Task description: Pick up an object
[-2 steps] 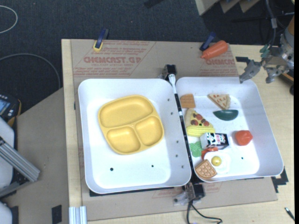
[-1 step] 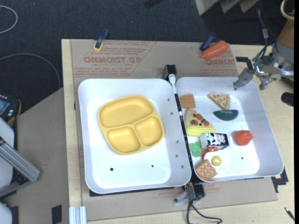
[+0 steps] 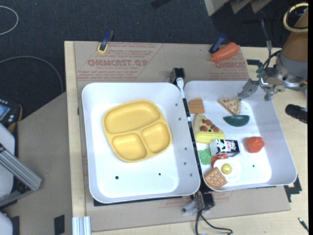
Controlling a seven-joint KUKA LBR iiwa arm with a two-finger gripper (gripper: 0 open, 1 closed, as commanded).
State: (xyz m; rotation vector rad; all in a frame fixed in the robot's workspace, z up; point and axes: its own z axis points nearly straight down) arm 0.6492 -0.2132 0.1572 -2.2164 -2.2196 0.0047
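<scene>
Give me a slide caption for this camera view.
Hand over the right bin of toy food; yellow plate in the left.

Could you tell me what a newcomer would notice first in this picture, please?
Probably the yellow divided plate, alone in the left bin. Next, the cluster of toy food along the right bin's left side, with a red tomato apart. The gripper hangs over that bin's far edge.

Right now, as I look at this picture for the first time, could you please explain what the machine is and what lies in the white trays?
One camera looks down from above. The grey arm with its gripper reaches in from the right. Two white bins sit side by side on the bench. The left bin holds a yellow divided plate. The right bin holds small toy foods: a pizza slice, a tomato, a fried egg, a waffle. The gripper hovers near the pizza slice, and I cannot tell whether it holds anything.
</scene>
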